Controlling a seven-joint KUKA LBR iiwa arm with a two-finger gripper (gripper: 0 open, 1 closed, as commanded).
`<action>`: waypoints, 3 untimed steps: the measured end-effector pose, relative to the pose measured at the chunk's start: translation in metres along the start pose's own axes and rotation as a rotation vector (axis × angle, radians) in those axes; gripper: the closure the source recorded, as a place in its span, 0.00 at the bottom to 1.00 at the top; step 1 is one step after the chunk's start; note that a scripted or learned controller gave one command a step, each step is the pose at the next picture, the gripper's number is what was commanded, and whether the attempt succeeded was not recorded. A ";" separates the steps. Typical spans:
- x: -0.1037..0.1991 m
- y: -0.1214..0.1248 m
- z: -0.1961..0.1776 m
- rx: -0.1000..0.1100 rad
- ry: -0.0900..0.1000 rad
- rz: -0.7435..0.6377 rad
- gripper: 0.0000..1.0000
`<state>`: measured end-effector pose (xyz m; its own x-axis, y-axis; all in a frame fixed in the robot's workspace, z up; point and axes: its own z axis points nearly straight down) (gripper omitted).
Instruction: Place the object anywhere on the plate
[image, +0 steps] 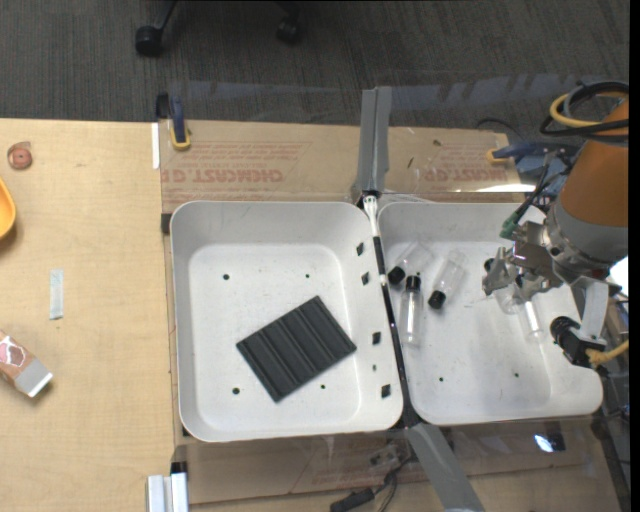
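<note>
Plate: dark ribbed plate lies tilted in the left bin, toward that bin's 5 o'clock side
Objects: clear tubes with black caps lie loose in the right bin, near its 10 o'clock part, well apart from the plate
Arm: orange band at the view's 3 o'clock edge
Gripper: gripper sits low over the right bin, at 3 o'clock from the tubes; whether it grips anything, I cannot tell

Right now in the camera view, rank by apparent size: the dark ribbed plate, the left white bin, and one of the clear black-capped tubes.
1. Left white bin
2. Dark ribbed rectangular plate, lying inside that bin
3. Clear black-capped tube in the right bin, clearly smallest
</note>
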<state>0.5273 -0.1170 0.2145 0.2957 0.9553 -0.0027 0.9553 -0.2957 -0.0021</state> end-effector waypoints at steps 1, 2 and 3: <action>0.046 -0.067 0.024 0.002 0.000 0.037 1.00; 0.106 -0.046 0.024 0.002 0.000 0.029 1.00; 0.199 -0.056 -0.029 0.001 -0.001 0.050 1.00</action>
<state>0.5327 0.0897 0.2435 0.3434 0.9392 -0.0042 0.9392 -0.3435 -0.0030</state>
